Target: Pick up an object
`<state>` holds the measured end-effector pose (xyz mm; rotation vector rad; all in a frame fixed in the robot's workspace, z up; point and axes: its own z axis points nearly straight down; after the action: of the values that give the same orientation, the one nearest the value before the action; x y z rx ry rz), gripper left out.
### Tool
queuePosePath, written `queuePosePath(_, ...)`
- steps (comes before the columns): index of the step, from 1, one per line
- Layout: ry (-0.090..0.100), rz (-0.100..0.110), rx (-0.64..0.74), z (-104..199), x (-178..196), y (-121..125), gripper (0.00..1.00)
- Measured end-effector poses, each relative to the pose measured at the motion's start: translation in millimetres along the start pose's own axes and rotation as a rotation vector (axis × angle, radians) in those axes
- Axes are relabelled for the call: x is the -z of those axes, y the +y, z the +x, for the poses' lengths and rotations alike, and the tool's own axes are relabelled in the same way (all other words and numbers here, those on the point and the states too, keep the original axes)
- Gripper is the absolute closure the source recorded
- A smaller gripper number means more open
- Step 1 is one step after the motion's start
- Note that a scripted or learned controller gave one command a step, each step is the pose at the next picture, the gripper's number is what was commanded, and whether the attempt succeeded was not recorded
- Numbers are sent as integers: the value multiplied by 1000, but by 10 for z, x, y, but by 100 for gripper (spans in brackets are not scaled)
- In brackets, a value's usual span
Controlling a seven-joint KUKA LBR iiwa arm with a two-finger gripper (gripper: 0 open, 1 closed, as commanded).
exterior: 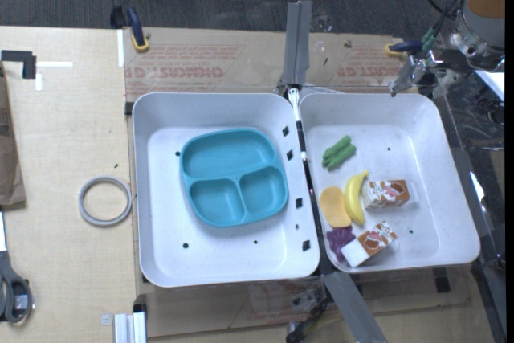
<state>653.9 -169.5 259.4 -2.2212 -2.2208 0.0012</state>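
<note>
Gripper (409, 75) is poised over right bin (418, 112) far rim; jaw state cannot be told. Banana (355, 196), yellow slice (334, 205) and carton (387, 193) are touching, so a double pick is judged likely.

Tape ring (105, 200) — scissors (14, 293) — bench.

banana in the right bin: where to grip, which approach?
Judging from its pose, grip the banana across its narrow middle, coming straight down. It lies flat, curved, long axis toward the bin's far and near walls. The orange piece and a small carton crowd its sides, so finger room looks tight; the upper tip seems freer.
</note>
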Motion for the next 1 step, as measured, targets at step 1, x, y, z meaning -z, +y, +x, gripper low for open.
queuePosePath(1, 0, 2, 30, 331, -1027, -637, 0)
